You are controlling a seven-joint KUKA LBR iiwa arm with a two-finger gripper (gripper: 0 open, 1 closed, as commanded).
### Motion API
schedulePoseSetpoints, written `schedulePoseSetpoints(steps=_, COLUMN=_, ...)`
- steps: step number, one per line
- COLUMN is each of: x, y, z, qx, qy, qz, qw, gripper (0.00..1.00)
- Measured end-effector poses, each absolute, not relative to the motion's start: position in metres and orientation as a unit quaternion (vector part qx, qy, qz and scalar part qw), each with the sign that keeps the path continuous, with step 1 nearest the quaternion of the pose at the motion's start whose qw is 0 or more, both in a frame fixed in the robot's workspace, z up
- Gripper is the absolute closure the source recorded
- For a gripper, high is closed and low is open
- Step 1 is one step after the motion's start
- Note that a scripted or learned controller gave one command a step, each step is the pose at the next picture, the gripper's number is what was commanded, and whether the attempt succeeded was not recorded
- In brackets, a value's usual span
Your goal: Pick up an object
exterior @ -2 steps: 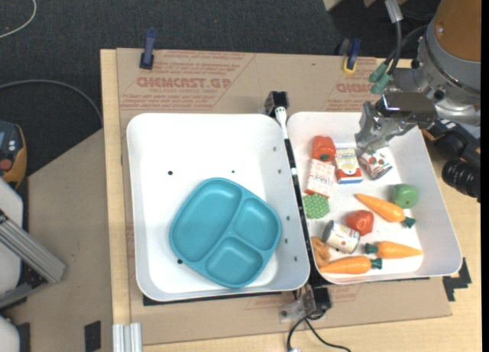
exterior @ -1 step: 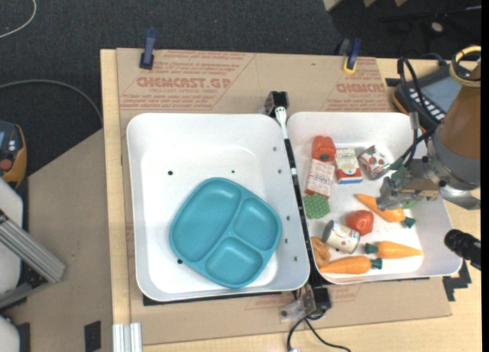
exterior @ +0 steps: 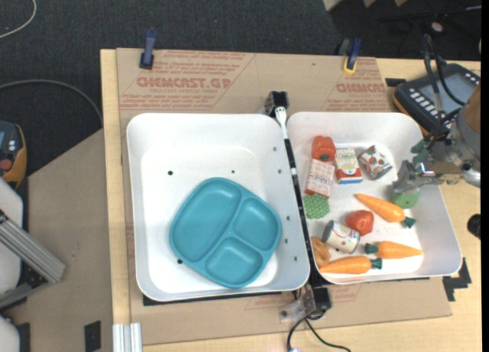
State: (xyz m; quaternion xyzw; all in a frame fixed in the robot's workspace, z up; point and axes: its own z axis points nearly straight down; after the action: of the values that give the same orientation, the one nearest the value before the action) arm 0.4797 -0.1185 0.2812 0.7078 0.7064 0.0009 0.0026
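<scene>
My gripper [exterior: 409, 177] hangs over the right side of the right bin [exterior: 439, 224], reaching in from the right. Just below it lies a small green item [exterior: 406, 199], partly hidden by the gripper, and an orange carrot [exterior: 380, 207] lies beside that. Further left are a red tomato [exterior: 361, 222], a red and white ketchup bottle [exterior: 321, 166], two small cartons [exterior: 348, 166] [exterior: 376, 161] and a green round piece [exterior: 315, 205]. Two more carrots [exterior: 394, 250] [exterior: 348, 265] and a small can [exterior: 341, 237] lie near the front wall.
The left bin [exterior: 153, 144] holds a teal divided plate [exterior: 225, 230]. A black strip [exterior: 289, 161] runs between the bins. A black handheld device [exterior: 435, 95] with cables sits at the back right of the bench.
</scene>
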Motion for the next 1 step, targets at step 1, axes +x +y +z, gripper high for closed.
schedulePoseSetpoints(steps=1, x=0.5507, y=-0.1225, z=0.4701, qx=0.706, qy=0.708, qz=0.0062, qw=0.010, gripper=1.00)
